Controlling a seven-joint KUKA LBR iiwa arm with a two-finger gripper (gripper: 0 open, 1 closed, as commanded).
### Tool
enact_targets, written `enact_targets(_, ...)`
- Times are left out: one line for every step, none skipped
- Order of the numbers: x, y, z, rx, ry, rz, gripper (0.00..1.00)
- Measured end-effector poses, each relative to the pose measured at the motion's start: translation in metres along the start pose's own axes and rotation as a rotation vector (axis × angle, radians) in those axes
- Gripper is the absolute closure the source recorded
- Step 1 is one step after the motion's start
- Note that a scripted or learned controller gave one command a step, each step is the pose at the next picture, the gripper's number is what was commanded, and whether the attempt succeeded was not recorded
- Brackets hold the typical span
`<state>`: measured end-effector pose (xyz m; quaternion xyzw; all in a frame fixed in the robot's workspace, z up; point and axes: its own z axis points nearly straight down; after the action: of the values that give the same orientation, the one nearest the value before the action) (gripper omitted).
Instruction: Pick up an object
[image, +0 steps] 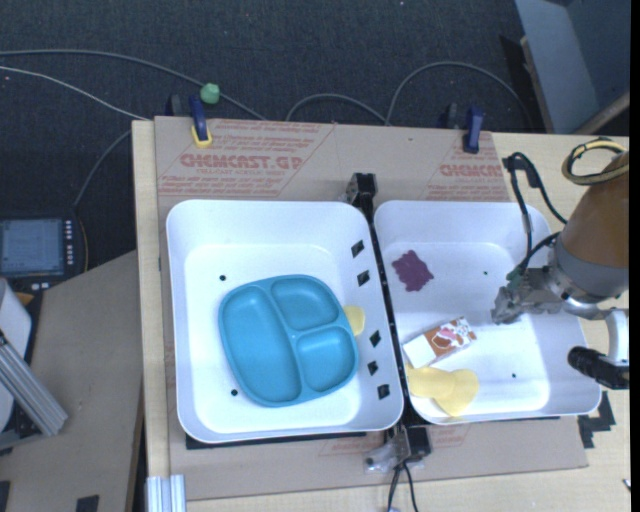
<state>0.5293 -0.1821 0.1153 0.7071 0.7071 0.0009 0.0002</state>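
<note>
Nearest us in the right bin (520, 395): 1 yellow piece (447, 388), then 1 red-white packet (447, 339), then 1 purple scrap (412, 270) farther back. We'd say it's still the approach step — claw (508, 305) hangs right of the packet, nothing in it; can't tell if it's apart or together. Next it needs to line up over one. Left bin (190, 320): 1 blue tray (288, 338).

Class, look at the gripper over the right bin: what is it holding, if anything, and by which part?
Nothing shows between the jaws. The gripper hangs over bare floor of the right bin, apart from the small packet, purple piece and yellow object.
</note>
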Motion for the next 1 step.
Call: enact_targets(-0.0022,0.0050,-0.0642,-0.006,-0.004,-0.001,1.00)
